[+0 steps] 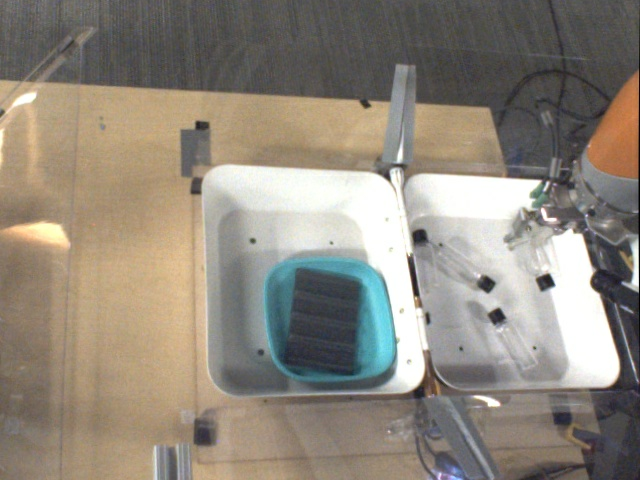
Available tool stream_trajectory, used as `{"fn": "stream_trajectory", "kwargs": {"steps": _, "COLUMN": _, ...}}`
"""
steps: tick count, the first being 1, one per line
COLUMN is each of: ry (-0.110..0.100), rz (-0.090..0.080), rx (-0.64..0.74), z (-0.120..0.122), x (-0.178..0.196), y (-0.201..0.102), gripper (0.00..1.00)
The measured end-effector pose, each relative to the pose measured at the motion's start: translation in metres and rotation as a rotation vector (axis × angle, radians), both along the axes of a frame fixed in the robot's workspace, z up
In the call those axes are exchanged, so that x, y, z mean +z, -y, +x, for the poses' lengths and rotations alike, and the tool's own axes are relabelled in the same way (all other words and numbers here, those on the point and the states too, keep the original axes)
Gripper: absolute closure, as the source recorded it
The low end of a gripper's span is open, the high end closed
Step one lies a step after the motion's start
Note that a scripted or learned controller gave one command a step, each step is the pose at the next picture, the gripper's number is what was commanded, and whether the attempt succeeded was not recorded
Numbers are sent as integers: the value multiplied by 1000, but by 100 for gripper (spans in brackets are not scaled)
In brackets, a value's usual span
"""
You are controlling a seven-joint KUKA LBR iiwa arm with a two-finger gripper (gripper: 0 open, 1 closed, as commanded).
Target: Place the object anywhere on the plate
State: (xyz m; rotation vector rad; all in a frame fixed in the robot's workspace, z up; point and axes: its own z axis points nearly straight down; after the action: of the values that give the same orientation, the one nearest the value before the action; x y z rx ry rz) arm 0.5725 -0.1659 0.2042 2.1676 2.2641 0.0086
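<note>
The block lies on the plate — long axis running front to back. The gripper hangs well right of the plate, over the right bin — whether it grips anything cannot be told.

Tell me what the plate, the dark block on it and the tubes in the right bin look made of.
Plate: likely matte teal plastic, even colour. Block: dark grey, ridged and dull, perhaps foam or rubber. Tubes: clear, see-through with black caps, glass or plastic.
</note>
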Motion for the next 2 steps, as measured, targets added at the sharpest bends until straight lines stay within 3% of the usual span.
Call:
{"fn": "stream_trajectory", "kwargs": {"steps": 1, "ry": -5, "rz": 1, "rx": 31, "z": -45, "x": -16, "y": -93, "gripper": 100}}
{"fn": "stream_trajectory", "kwargs": {"steps": 2, "ry": -4, "rz": 2, "rx": -29, "z": -38, "x": -6, "y": -177, "gripper": 100}}
